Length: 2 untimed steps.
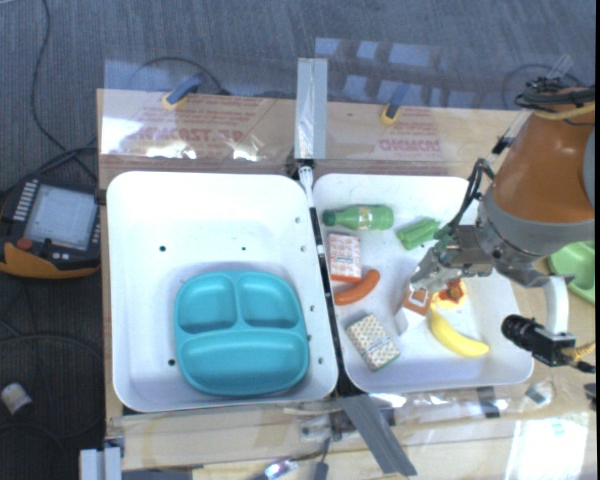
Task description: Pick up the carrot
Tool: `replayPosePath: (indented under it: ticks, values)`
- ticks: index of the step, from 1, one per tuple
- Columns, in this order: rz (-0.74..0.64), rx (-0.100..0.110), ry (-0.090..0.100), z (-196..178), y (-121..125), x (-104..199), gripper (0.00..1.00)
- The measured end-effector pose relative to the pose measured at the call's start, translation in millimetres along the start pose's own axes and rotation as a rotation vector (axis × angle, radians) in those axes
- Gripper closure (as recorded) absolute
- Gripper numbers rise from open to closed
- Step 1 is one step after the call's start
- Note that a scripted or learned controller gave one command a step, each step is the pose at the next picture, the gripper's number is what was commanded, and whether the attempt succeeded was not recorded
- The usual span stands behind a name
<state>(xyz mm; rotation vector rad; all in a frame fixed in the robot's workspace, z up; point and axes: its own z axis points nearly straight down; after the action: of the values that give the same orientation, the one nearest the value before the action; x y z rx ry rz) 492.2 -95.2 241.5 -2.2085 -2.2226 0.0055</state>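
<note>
In the right bin [500, 368], a long orange-red piece that I take for the carrot [356, 286] lies near the left wall, just below a snack packet [344, 255]. My gripper [433, 276] hangs low over the bin's middle, some way right of that piece. Small orange things [421, 300] lie directly beneath and beside the gripper, partly hidden by it. I cannot tell whether any of them is between its fingers.
A green bottle [360, 217] and a green item [417, 233] lie at the back of the right bin. A banana [456, 334] and a patterned box [373, 340] sit at the front. The left bin [150, 208] holds a teal divided plate [242, 330].
</note>
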Motion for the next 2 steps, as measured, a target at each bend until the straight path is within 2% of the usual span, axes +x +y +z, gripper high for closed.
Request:
replayPosePath:
  ticks: [1,2]
  values:
    - [0.318,-0.003,-0.001,7.6,-9.3,-39.7,1.00]
    - [0.317,-0.004,0.000,7.7,-9.2,-39.3,0.00]
